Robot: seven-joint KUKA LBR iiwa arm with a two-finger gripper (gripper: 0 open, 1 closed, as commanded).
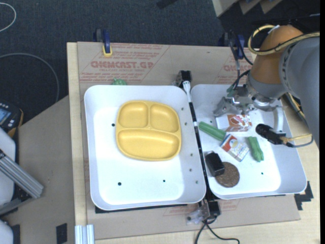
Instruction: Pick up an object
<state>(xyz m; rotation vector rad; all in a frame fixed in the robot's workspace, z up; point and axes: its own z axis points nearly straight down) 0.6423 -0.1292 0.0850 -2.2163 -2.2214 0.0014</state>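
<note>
Objects for picking lie in the right bin [289,179], with none lifted yet as far as we can see. Going from largest down: the arm [284,60] reaches in from the right over that bin's far end. The left bin [101,187] carries a yellow divided plate [149,130]. In the right bin we see a brown disc [228,175] near the front, touching a small black block [214,163]; a green stick [211,130] by the inner wall; a red and white packet [237,122], a smaller carton [234,145] and a green piece [254,149] just beside it. The end effector [234,104] sits low near the packet; we cannot tell how far it is parted or whether it has anything.

We judge the risk to be crowding: the things lie close together, so a descent could nudge neighbours or close on a flat packet and slip off.

The surface [152,60] is a brown board with printed lettering, clamped at the back, on dark carpet [51,14] with loose cables
</note>
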